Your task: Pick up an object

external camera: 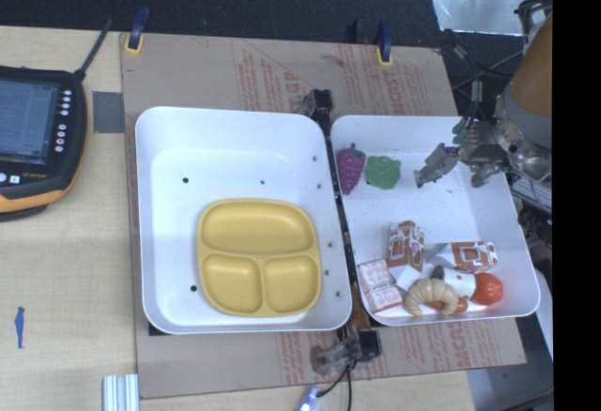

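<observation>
While the gripper (pixel 457 167) hangs over the upper part of the right bin (pixel 507 212), its jaws stand apart with nothing between them, so the pick is not yet begun. The arm (pixel 531 81) reaches in from the right.

Several candidates lie in that bin. Purple grapes (pixel 350 167) and a green piece (pixel 382 172) sit near the dividing wall, just left of the gripper. Lower down, a small carton (pixel 405 245), a second carton (pixel 472 256), a flat packet (pixel 377 284), a croissant (pixel 435 296) and a tomato (pixel 488 288) crowd the front corner, some touching. The left bin (pixel 160 212) holds a yellow tray (pixel 260 255).

I judge the green piece the best choice: nearest, apart from its neighbour, and with bare floor around it. Centre the jaws over it before descending, keeping clear of the grapes and the wall. Come straight down, close gently, since the piece looks soft and lumpy, then lift slowly. The crowded corner is riskier; fingers there would likely nudge neighbours or clamp two things.
</observation>
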You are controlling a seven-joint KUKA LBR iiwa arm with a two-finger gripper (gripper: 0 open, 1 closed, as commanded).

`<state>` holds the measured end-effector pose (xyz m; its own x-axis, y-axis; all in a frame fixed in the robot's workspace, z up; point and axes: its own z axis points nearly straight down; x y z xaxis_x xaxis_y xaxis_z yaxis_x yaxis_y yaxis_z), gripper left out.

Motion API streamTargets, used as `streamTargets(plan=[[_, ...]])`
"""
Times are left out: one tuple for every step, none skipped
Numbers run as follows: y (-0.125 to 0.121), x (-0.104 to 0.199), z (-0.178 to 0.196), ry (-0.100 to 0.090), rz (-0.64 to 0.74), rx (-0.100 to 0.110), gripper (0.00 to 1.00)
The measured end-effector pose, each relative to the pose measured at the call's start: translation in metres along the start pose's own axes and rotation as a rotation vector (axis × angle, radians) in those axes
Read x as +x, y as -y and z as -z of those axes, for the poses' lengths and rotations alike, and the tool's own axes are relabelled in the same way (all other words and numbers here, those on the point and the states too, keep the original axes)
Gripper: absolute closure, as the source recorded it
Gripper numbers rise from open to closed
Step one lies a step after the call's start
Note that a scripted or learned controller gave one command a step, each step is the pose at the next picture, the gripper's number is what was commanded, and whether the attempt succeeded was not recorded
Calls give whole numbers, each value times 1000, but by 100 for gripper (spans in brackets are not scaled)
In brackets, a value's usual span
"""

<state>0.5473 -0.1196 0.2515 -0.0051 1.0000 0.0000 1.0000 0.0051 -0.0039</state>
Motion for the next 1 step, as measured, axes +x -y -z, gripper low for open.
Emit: streamTargets(plan=[[-54, 9, -84, 1, 0, 2, 0]])
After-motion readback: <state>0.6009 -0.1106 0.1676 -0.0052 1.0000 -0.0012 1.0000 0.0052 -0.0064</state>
